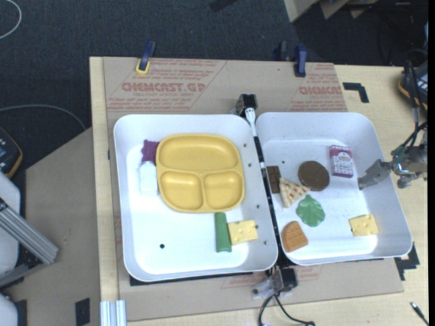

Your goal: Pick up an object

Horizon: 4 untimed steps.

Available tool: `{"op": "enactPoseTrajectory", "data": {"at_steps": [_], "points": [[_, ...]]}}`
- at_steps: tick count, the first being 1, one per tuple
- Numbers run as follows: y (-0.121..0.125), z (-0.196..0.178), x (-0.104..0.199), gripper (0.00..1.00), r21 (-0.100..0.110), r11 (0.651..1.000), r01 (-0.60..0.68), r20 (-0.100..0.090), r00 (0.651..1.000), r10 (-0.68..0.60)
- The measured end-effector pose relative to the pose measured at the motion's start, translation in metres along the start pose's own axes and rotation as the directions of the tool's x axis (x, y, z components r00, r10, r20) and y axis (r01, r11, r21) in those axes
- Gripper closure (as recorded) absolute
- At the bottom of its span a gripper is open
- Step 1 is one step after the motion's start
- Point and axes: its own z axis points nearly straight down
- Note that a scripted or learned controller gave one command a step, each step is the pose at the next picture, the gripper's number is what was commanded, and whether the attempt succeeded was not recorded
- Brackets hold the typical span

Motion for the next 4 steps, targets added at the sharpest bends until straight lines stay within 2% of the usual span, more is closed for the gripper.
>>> {"op": "enactPoseTrajectory", "data": {"at_steps": [2,3,4], "points": [[0.003,0.126,0.004,0.00,0.007,1.000,0.000,-0.004,1.000,0.000],[0.002,0.137,0.005,0.00,0.004,1.000,0.000,-0.003,1.000,0.000],[0.003,0.126,0.004,1.00,0.000,1.000,-0.001,-0.001,1.000,0.001]]}}
